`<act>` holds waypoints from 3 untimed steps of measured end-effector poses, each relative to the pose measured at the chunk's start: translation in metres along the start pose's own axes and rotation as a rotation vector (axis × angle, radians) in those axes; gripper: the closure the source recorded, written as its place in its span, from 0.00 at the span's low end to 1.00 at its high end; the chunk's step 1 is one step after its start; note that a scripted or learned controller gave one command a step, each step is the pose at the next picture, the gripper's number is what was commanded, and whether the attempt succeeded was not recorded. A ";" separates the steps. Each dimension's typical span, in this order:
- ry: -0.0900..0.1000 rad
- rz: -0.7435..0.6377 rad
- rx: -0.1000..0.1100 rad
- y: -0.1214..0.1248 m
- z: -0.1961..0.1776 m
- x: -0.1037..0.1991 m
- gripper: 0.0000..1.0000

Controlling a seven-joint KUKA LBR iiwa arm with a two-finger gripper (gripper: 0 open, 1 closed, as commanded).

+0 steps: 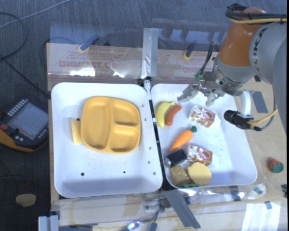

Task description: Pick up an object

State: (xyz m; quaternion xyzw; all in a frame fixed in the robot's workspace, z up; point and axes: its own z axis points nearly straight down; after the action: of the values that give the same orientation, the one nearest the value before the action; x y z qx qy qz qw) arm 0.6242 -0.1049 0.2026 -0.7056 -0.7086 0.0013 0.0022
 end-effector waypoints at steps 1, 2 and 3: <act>-0.011 -0.078 -0.036 0.007 0.081 -0.032 0.00; -0.012 -0.104 -0.062 -0.007 0.092 -0.065 0.00; -0.018 -0.107 -0.074 -0.003 0.077 -0.065 1.00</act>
State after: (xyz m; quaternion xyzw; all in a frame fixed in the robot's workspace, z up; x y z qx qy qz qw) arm 0.6211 -0.1701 0.1252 -0.6664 -0.7448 -0.0187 -0.0305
